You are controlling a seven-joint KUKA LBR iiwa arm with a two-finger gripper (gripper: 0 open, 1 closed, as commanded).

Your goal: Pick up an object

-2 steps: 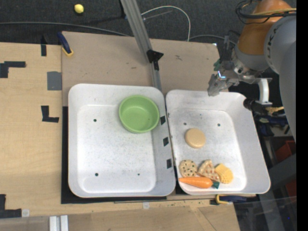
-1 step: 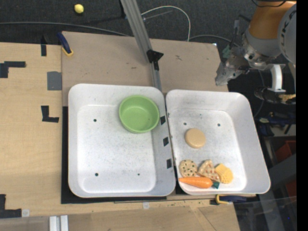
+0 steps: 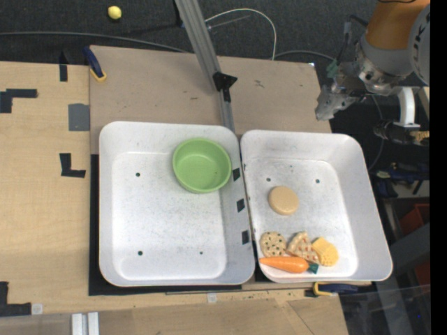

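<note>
The right bin (image 3: 349, 187) holds a round tan disc (image 3: 283, 201) near its middle. Along its front edge lie a chocolate-chip cookie (image 3: 272, 243), a pretzel-like piece (image 3: 299, 243), a yellow corn piece (image 3: 325, 252) and an orange carrot (image 3: 285, 264). A green bowl (image 3: 202, 165) sits at the back right of the left bin (image 3: 126, 208). My gripper (image 3: 327, 107) hangs above the bench behind the right bin's far right corner, apart from every object, with nothing seen in it.
A slanted grey metal pole (image 3: 199, 33) with a black clamp crosses the bench behind the bins. A small yellow ball (image 3: 114, 12) lies on the dark floor at the far left. Cables run across the back.
</note>
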